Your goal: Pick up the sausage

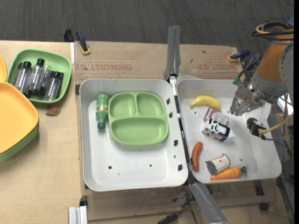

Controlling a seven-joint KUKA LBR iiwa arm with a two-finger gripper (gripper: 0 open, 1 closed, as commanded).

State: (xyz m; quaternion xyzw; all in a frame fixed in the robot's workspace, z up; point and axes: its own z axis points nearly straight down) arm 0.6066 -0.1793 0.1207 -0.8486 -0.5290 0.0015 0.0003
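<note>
The sausage (196,155) is a short red-orange link lying upright along the left wall of the right bin (259,164), near its front. My gripper (236,109) hangs over the far right part of that bin, well away from the sausage, up and to its right. Nothing shows between the gripper and any object.
In the right bin lie a banana (205,101), a black-and-white carton (217,129), a small can (219,164) and a carrot (226,173). The left bin (93,167) holds a green divided plate (138,117) and a green bottle (102,110). Trays sit at far left.
</note>
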